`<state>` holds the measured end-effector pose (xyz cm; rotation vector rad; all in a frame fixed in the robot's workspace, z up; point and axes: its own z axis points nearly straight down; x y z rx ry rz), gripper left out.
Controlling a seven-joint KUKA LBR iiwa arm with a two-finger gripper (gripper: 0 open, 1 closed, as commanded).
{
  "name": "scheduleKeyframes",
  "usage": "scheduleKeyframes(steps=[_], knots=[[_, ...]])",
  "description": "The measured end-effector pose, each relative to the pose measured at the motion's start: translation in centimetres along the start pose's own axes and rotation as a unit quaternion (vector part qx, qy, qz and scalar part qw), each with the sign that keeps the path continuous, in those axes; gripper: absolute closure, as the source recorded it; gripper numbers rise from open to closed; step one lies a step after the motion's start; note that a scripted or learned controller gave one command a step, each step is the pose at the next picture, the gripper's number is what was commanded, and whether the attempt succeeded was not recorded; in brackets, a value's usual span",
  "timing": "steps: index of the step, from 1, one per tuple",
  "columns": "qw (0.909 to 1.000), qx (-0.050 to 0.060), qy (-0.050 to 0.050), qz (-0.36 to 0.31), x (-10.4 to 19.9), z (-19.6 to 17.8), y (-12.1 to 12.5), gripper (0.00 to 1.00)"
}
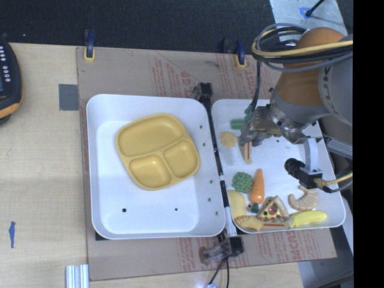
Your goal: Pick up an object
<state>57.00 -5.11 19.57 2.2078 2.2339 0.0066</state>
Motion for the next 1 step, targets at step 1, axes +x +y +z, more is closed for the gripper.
scheduleKeyframes(steps=[1], knots=[[1.0000, 0.001, 0.000, 0.000, 5.95, -5.47, -0.47, 1.00]])
